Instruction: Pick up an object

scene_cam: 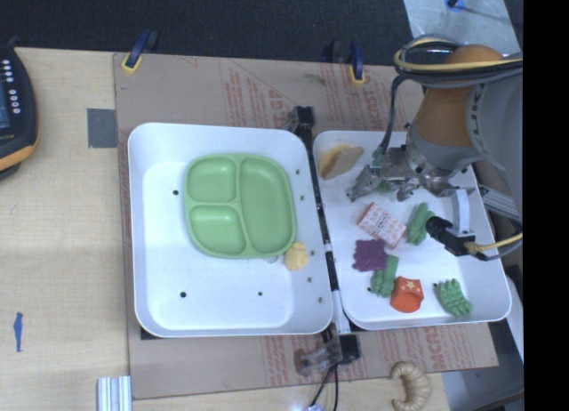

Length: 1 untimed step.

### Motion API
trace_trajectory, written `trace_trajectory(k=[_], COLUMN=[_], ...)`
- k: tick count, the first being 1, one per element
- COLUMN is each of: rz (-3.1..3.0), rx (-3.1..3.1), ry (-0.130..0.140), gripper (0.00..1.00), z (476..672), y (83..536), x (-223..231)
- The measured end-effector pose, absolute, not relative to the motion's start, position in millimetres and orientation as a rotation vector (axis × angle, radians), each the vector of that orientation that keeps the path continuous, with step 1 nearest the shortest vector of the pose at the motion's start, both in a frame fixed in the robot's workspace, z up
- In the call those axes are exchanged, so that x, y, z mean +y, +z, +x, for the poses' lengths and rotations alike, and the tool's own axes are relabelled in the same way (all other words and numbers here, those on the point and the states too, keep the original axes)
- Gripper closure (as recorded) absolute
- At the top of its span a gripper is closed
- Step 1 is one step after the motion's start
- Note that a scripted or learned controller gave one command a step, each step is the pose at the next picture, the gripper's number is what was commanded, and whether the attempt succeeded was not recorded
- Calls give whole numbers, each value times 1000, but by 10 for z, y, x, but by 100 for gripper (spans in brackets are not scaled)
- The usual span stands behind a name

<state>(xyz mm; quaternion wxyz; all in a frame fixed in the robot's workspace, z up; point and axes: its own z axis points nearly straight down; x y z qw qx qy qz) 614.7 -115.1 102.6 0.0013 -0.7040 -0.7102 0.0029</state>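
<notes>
- Camera view, looking down at a slant: a pale wooden surface point(62, 249) carries a brown cardboard sheet point(231, 89) with faint red printing too small to read, held at its far edge by a yellow clamp point(135, 52) and a blue clamp point(356, 62).
- Two shallow white bins sit side by side on the cardboard.
- The left bin point(160, 302) holds a light green divided plate point(240, 205) with three compartments, and a small yellow toy point(295, 257) just beside the plate's near right corner.
- The right bin point(498, 298) holds the small things to pick from: a tan bread-like piece point(339, 160) at the far left corner, a pink and white packet point(381, 222) whose print cannot be read, a purple piece point(369, 254), a green piece point(386, 278) just beside it, a red toy point(406, 294), a green ridged toy point(452, 297) near the front right corner, and a green vegetable-like piece point(417, 223).
- The grey arm point(462, 124) with its orange band reaches in from the right over the far part of the right bin.
- The claw point(388, 180) hangs above the bin floor between the tan piece and the packet; whether it is apart or together cannot be told.
- A dark handheld controller point(13, 107) lies at the left edge of the surface.
- A tan curled object point(412, 384) lies outside the bins near the front.
</notes>
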Motion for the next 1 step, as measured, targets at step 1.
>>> trace_trajectory(k=[1], rz=[-2221], rx=[-2234], ry=[-8], gripper=[0], z=[6597], y=[2071], x=[-1139])
